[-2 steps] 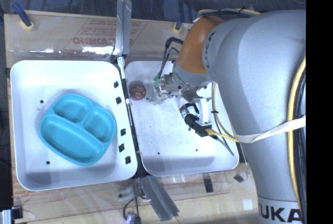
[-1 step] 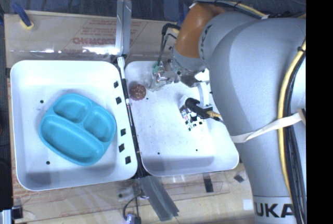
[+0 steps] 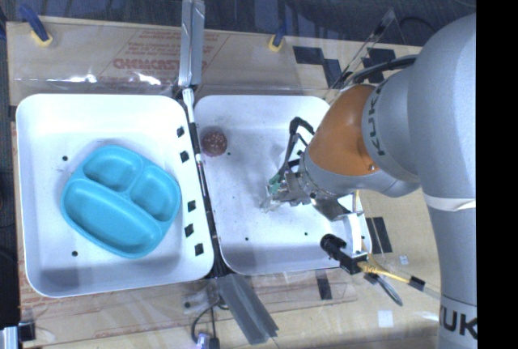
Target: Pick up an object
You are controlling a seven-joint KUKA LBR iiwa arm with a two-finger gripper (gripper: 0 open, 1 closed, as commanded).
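The grey arm [image 3: 421, 121] reaches over the right bin [image 3: 243, 250]. A blue divided tray [image 3: 121, 200] fills the left bin [image 3: 40, 121]. The gripper [image 3: 277, 192] is low. A small brown round object [image 3: 214, 142] sits near the right bin's upper-left corner.

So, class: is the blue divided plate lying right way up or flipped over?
Right way up: the blue divided plate lies flat in the left bin, its three hollow compartments facing the camera.
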